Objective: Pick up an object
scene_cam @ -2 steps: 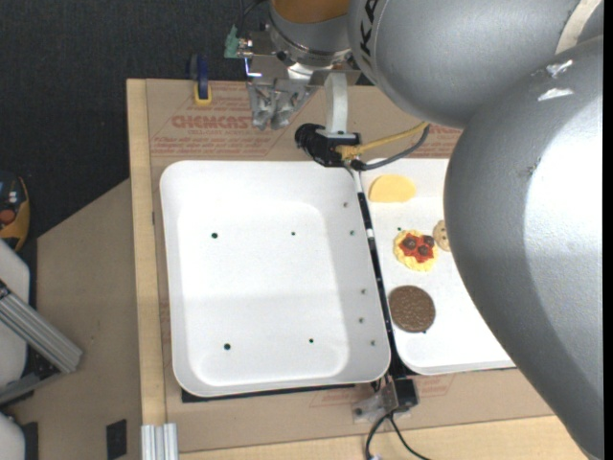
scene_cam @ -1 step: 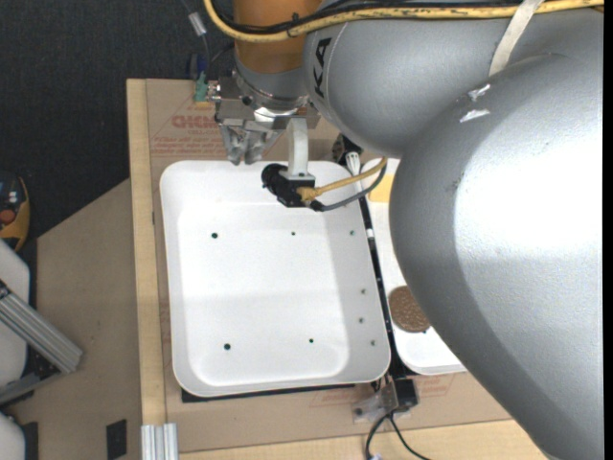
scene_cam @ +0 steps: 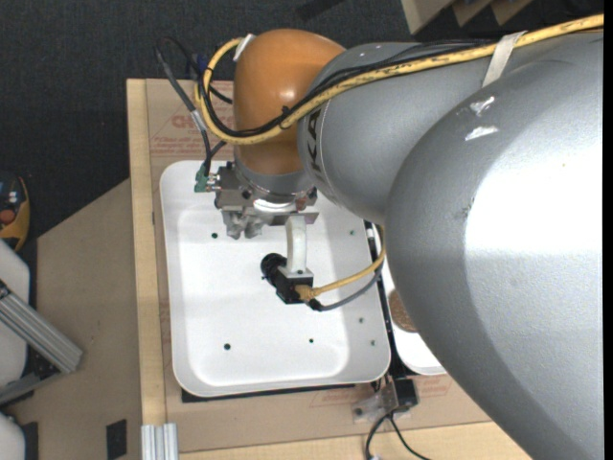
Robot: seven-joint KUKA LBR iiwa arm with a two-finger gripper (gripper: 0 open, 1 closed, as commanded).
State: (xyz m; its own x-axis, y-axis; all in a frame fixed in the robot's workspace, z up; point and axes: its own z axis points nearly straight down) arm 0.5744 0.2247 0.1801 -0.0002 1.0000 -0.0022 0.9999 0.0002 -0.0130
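The fingers (scene_cam: pixel 236 226) of the gripper (scene_cam: pixel 244 230) showed as short grey stubs pointing down. From above I could not tell whether they stood apart or closed, and nothing showed between them. The gripper hung over the far half of the left bin (scene_cam: pixel 192 353), under the orange band (scene_cam: pixel 273 94) of the arm (scene_cam: pixel 460 209). A brownish round object (scene_cam: pixel 402 312), mostly hidden by the arm, lay just past the left bin's right rim, in the neighbouring bin (scene_cam: pixel 421 357).
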